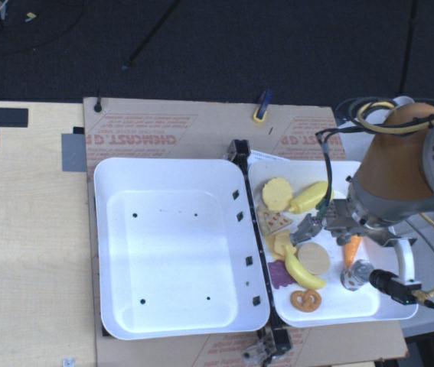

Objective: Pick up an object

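Two white bins sit side by side on the table (25, 228), and the right bin (354, 308) holds about eight toy foods. Nearest is one pretzel (306, 300); beyond it, toward the far rim, lie one banana (302, 270), a purple piece (280, 274), a round tan cracker (315, 258), one carrot (350, 249), a waffle (273, 221), a corn cob (309, 197) and a yellow disc (276, 194). The arm reaches over the right bin's right side with its hand (311, 227) low just above the cracker, whether released or clenched I cannot tell; the left bin (117, 205) sits alongside.

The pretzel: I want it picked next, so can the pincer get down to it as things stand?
Probably yes. The pretzel lies apart near the right bin's front wall with nothing on it; the banana sits just behind. The pincer hovers close by.
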Available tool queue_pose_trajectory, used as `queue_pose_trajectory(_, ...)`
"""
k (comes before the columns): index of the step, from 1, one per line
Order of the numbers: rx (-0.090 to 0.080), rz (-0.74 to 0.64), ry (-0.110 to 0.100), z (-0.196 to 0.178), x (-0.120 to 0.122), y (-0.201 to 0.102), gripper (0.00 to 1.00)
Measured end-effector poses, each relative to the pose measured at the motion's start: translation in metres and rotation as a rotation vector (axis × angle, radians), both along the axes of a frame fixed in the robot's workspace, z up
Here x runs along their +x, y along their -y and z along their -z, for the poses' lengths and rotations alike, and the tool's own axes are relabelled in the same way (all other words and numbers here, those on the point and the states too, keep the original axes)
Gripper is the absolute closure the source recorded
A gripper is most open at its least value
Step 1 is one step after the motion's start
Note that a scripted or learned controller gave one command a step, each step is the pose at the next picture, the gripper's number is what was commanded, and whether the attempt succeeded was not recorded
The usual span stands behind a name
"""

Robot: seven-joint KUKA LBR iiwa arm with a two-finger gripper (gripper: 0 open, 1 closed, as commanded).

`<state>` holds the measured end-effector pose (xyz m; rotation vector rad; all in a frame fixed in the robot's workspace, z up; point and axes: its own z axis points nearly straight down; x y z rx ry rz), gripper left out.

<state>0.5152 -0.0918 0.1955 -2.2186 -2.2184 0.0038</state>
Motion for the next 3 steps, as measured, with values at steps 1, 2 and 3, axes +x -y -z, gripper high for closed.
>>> queue_pose_trajectory(1, 0.002, 0.0, -0.008, 0.074, -0.018, -0.008, 0.0)
queue_pose_trajectory(2, 0.0, 0.007, -0.001, 0.06, -0.015, -0.006, 1.0)
queue_pose_trajectory(3, 0.0, 0.008, -0.001, 0.06, -0.016, -0.006, 0.0)
